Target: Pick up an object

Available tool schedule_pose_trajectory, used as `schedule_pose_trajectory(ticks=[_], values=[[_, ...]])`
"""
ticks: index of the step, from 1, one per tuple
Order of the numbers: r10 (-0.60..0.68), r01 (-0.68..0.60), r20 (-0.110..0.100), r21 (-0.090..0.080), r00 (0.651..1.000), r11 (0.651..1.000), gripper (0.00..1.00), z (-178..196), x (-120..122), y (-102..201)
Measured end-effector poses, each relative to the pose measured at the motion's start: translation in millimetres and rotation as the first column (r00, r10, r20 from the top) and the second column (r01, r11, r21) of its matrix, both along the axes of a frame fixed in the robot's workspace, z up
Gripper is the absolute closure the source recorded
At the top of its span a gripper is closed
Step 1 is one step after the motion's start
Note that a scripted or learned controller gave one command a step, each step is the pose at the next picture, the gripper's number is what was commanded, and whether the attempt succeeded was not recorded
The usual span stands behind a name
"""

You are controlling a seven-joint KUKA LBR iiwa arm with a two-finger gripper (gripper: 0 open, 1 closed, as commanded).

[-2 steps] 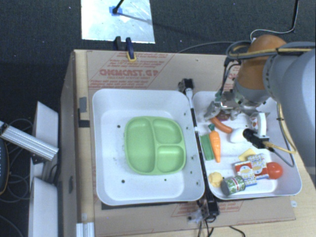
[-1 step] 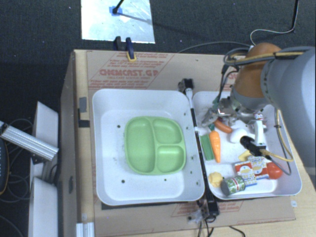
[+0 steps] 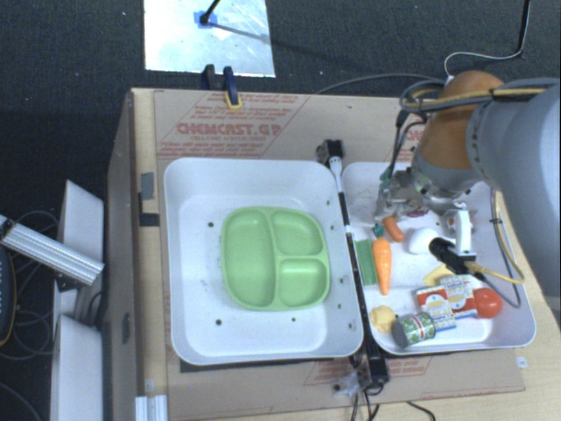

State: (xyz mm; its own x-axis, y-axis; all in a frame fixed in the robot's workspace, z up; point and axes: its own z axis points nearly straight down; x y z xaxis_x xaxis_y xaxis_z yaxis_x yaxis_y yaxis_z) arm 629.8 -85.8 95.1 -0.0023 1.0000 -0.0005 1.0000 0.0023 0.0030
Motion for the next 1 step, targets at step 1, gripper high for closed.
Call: schedule_pose_trajectory(ticks=[1], values=[[0.003,-0.003,0.002,0.001,1.000,1.000,1.00,108.8,-14.3,68.2]])
